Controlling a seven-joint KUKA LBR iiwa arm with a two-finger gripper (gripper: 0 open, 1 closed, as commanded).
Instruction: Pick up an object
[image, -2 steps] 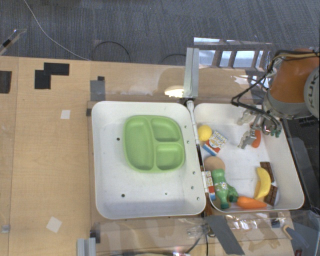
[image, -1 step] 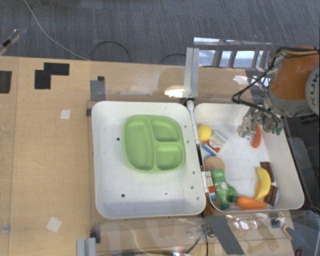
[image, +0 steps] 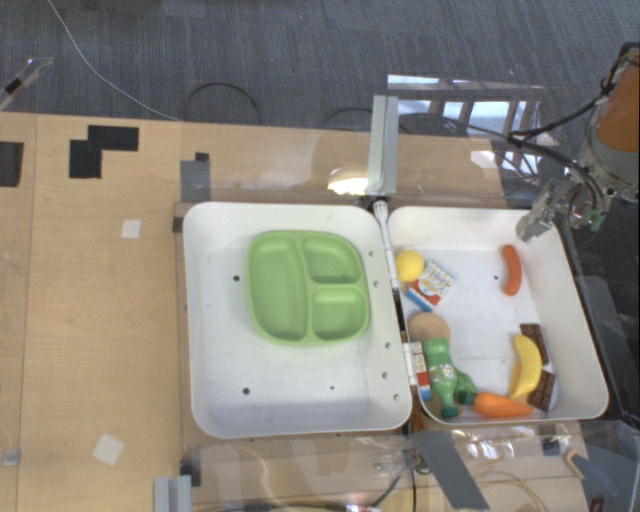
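Note:
My gripper hovers over the far right corner of the right bin, open, with nothing between its fingers. Below it and to the left lies a red-orange sausage. A yellow lemon and a small white, red and blue carton rest near the bin's left wall. Further forward are a brown potato, a green bottle, an orange carrot, a banana and a brown chocolate bar.
The left bin holds a green divided plate. A metal divider rises behind the seam between the bins. Cables trail near the arm at the upper right.

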